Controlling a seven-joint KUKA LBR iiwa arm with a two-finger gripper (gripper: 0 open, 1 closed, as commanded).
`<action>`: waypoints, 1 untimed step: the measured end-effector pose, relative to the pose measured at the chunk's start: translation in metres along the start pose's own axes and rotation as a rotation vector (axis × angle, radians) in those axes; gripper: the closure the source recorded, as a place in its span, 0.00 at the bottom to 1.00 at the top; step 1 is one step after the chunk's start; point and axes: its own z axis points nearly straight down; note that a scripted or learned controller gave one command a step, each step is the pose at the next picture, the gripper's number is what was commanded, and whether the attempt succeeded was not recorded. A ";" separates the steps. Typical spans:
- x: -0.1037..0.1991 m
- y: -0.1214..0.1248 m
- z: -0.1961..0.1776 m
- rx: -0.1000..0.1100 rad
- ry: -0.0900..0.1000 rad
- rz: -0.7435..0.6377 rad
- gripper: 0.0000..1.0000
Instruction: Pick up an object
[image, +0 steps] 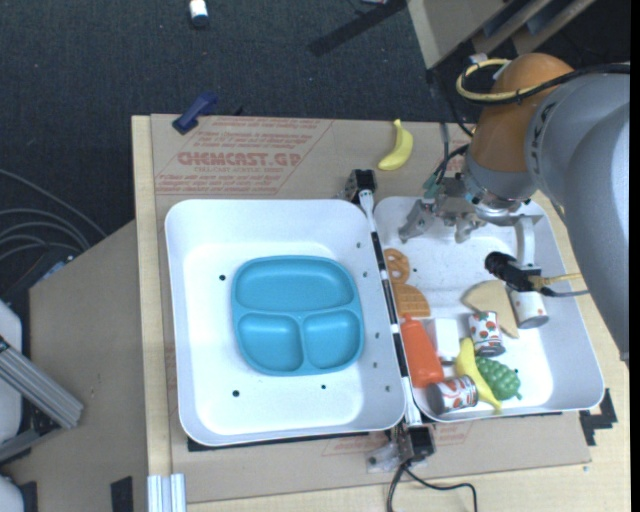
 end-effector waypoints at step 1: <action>0.000 0.001 -0.010 -0.002 0.000 0.000 1.00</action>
